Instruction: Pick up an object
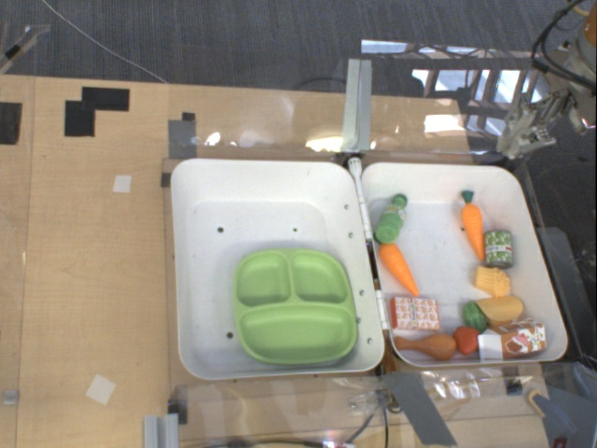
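Leftmost, a green divided plate lies in the left bin. Toy foods crowd the right bin, including a carrot. Well above it, beyond the bin's far-right corner, what may be the gripper hovers, too blurred to judge.

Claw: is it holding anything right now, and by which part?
Nothing is held. The claw hangs beyond the right bin's far corner, with no object between its fingers; the toys lie in that bin.
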Motion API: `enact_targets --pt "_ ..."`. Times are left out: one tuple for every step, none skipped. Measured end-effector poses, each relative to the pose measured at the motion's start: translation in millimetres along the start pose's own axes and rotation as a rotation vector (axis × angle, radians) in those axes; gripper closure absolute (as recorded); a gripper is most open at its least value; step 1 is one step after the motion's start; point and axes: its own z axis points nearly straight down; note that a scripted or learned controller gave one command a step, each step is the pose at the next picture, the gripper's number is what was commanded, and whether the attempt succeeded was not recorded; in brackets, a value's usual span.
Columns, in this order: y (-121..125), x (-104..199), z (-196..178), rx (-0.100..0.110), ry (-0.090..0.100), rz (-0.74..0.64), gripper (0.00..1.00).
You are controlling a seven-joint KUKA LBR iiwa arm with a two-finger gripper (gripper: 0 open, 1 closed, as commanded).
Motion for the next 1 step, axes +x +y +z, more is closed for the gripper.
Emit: enact_targets --pt "-0.6 -2.9 -10.2 0.002 -0.007 0.001 1.0"
